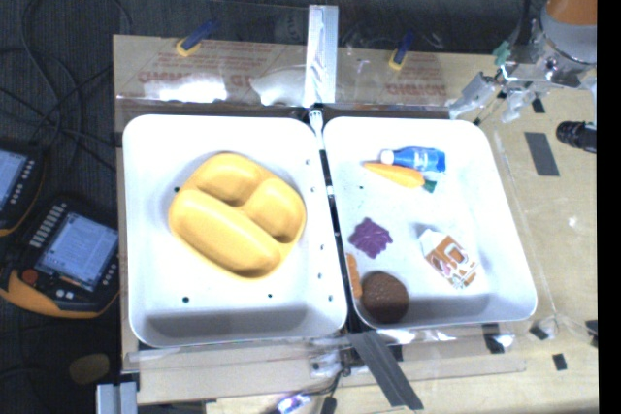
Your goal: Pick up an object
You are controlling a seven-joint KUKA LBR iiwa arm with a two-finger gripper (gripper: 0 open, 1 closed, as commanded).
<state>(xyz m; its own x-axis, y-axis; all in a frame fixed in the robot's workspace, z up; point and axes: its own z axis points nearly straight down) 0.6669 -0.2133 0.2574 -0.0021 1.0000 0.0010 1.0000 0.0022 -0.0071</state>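
My gripper [506,90] hangs over the bench just beyond the far right corner of the right bin [505,208], with nothing seen in it. In that bin lie a blue and white bottle [417,157], an orange carrot [396,174] right beside it, a purple grape cluster [370,237], a white and orange carton [449,259] and a brown round lump [384,294]. A thin orange piece [354,274] rests against the bin's left wall. The left bin [146,286] holds one big yellow lumpy object [238,213].
A clear plastic sheet with blue and yellow clips [199,36] lies behind the bins. Handheld controllers [58,252] and cables sit on the floor to the left. Black tape marks [543,153] dot the bench right of the bins.
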